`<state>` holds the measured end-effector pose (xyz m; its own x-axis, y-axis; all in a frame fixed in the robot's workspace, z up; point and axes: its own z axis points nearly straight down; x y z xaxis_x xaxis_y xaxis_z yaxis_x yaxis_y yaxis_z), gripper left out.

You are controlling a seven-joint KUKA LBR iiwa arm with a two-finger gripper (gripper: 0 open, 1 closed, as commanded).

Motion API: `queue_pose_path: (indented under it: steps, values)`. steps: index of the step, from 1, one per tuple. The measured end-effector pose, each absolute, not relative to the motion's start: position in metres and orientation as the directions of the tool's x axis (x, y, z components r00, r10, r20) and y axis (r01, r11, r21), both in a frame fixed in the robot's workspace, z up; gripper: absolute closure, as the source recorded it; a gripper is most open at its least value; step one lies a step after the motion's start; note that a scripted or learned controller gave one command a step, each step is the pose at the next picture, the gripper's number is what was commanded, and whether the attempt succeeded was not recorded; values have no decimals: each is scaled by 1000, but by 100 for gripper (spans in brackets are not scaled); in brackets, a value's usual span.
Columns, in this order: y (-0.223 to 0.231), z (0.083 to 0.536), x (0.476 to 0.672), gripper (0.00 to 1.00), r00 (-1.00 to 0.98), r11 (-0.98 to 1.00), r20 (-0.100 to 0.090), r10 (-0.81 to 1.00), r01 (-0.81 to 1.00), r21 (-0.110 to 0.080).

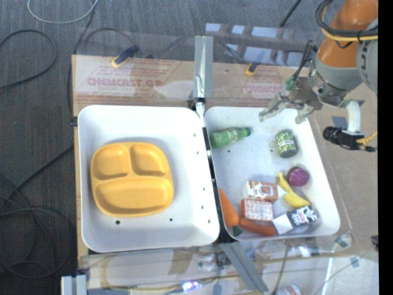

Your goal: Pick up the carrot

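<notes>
The carrot (228, 208) is orange and tapered. It lies in the right bin (319, 158) against the bin's left wall, near the front, with its tip pointing away from the camera. My gripper (282, 112) hangs over the back edge of the right bin, far behind the carrot. It is open, its two fingers (266, 112) splayed apart with nothing between them. The arm's orange band (344, 49) rises behind it at the upper right.
The right bin also holds a green bottle (229, 136), a green can (285, 144), a purple ball (298, 177), a banana (292, 194), two small boxes (258, 210), a black-and-white carton (301, 217) and a red-orange stick (258, 228) by the carrot. A yellow divided plate (131, 178) lies in the left bin (92, 121).
</notes>
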<state>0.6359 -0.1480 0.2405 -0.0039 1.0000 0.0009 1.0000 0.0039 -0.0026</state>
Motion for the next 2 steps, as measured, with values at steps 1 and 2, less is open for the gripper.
queue_pose_path:
  steps: [1,2]
  values:
    - [-166,271,621,0,-15,15,0,1000,1000,-1]
    - [-139,264,571,0,-277,277,0,961,961,-1]
